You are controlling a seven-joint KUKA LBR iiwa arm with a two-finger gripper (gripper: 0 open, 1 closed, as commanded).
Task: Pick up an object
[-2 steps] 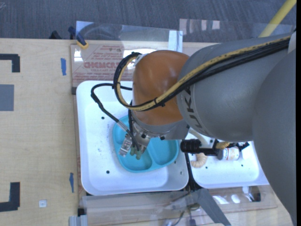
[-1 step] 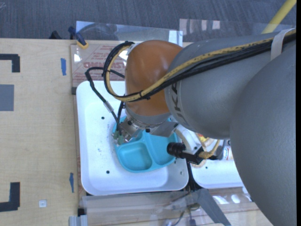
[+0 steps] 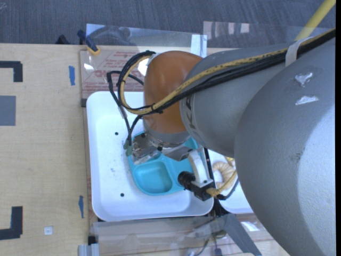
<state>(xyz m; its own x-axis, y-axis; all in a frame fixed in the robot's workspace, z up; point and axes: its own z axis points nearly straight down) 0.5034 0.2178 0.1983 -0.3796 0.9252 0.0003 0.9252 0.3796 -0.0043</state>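
Observation:
A light blue, dish-shaped object (image 3: pixel 154 177) lies in the left white bin (image 3: pixel 104 159), toward its right front part. The arm's orange band and wrist hang directly over the bin, and the gripper (image 3: pixel 144 148) is low at the back edge of the blue object, its metal parts touching or nearly touching it. The wrist hides its fingertips. A cream-coloured object (image 3: pixel 224 169) peeks out beside the arm at the seam to the right bin.
The big grey arm covers the right bin and the whole right side. Black and yellow cables (image 3: pixel 125 97) loop from the wrist over the left bin's back. Bare white floor of the left bin lies to the left. Wooden bench surrounds it.

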